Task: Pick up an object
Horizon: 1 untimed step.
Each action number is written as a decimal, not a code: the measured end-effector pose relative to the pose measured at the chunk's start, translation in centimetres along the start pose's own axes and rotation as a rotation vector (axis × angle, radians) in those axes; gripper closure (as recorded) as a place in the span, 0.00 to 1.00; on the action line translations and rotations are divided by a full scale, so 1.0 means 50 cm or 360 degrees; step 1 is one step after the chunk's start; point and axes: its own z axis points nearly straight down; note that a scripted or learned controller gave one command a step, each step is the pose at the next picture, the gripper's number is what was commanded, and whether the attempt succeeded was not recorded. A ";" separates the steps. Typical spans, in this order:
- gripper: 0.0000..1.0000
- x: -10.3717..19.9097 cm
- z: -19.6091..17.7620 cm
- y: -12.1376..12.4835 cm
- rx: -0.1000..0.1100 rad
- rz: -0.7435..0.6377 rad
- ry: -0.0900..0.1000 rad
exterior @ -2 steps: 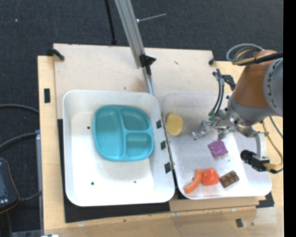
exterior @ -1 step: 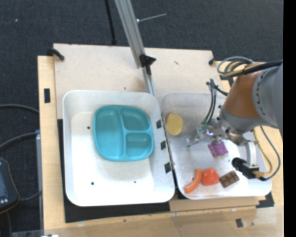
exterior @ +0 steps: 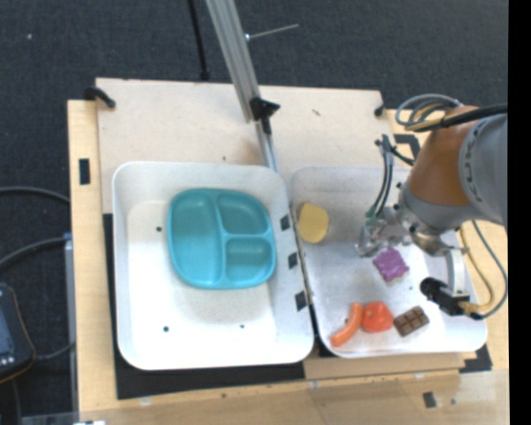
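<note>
Where legible, no writing shows.

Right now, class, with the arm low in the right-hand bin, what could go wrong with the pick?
1. The end effector sits beside the purple block, not over it, so closing may only nudge it.
2. The orange piece and brown block lie close together; a grab there could catch both.
3. The yellow disc lies near the bin wall, leaving little room.

The gripper [exterior: 377, 240] hangs low in the right white bin [exterior: 336, 193], just beside a small purple block [exterior: 390, 263]. The left white bin [exterior: 142, 326] holds a teal divided plastic plate [exterior: 221, 238]. A yellow round piece [exterior: 313, 222], an orange carrot-shaped toy [exterior: 361, 320] and a brown chocolate-like bar [exterior: 411, 320] also lie in the right bin.
</note>
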 end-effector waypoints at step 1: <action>1.00 0.008 -0.095 -0.007 0.0002 -0.0013 0.0001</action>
